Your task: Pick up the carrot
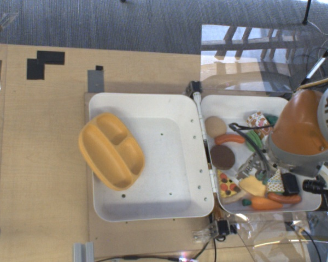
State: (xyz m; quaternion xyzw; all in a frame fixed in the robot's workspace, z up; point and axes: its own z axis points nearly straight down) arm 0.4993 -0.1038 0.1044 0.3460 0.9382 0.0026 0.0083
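Note:
The carrot (266, 204) is a small orange piece with a green stub at its left end. It lies flat along the front wall of the right bin (208, 125). My gripper (256, 167) hangs low over the middle of that bin, below the grey wrist and the orange band (298, 125). It is a little behind and left of the carrot, above a yellow cheese wedge (252, 186). Nothing visibly links it to the carrot. The arm hides the bin's right part.
Crowding the right bin are a pizza slice (228, 187), a brown round patty (223, 156), a red sausage (230, 138), a beige bun (215, 126), green beans (255, 140) and a red piece (287, 198) beside the carrot. A yellow divided plate (110, 150) lies in the left bin (169, 201).

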